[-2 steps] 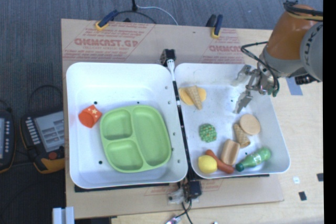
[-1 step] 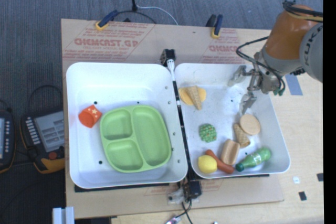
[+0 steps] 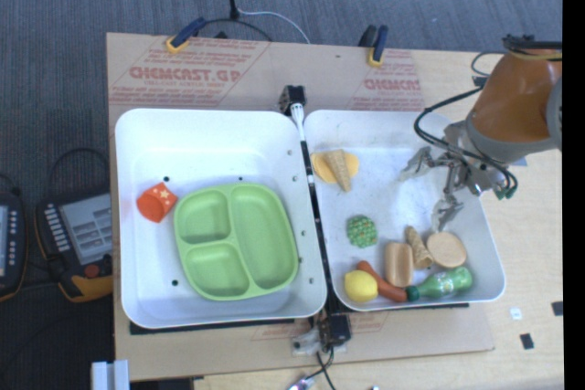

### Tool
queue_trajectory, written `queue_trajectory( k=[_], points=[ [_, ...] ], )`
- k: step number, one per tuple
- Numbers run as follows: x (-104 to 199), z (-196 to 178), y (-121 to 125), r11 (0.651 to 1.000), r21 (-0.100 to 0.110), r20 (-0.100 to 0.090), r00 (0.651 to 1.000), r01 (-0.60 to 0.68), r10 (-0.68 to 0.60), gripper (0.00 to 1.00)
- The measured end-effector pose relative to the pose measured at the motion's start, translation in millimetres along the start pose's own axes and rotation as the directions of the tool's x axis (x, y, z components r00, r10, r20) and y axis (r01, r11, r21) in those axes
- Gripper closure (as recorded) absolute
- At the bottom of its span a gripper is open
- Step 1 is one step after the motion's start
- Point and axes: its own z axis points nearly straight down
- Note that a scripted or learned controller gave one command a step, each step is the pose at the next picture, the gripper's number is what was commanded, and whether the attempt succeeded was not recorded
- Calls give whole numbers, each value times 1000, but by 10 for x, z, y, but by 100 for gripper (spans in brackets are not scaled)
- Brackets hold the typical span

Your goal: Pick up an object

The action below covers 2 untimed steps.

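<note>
Grey carpet surrounds the worktop (image 3: 183,73), a tan board printed with red lettering and clamped along its far edge. At the far left of the frame, off the board, I see a handheld control unit (image 3: 78,233) lying on the carpet.

Moving right, the left bin (image 3: 146,137) holds an orange-red block (image 3: 156,202) near its left wall, and just beside that a light green divided plate (image 3: 237,239) with three compartments, which takes up most of the bin's middle and lower part.

Past the divider, the right bin (image 3: 375,137) carries the things I could go for. At its upper left lies a yellow piece with a ridged cone (image 3: 336,166) across it. Below that, near the middle, sits a green bumpy ball (image 3: 362,231). Along the lower edge I see a yellow lemon (image 3: 361,287), touching an orange carrot (image 3: 384,284), then a tan bread roll (image 3: 398,263), a small cone (image 3: 418,247), a round tan disc (image 3: 446,249) and a green bottle (image 3: 441,284) lying on its side.

At the upper right of the frame the arm (image 3: 516,100) reaches in, and its gripper (image 3: 452,183) hangs over the right bin's upper right area, above the disc and apart from it. Its fingers look spread, with nothing between them.
</note>
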Motion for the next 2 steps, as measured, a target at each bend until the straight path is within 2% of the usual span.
queue_trajectory(
  k=[1, 2],
  points=[
    [745, -32, 212, 968, 1, 2, 968, 251, -251, 0],
    [221, -41, 84, 851, -16, -6, 851, 524, -524, 0]
  ],
)
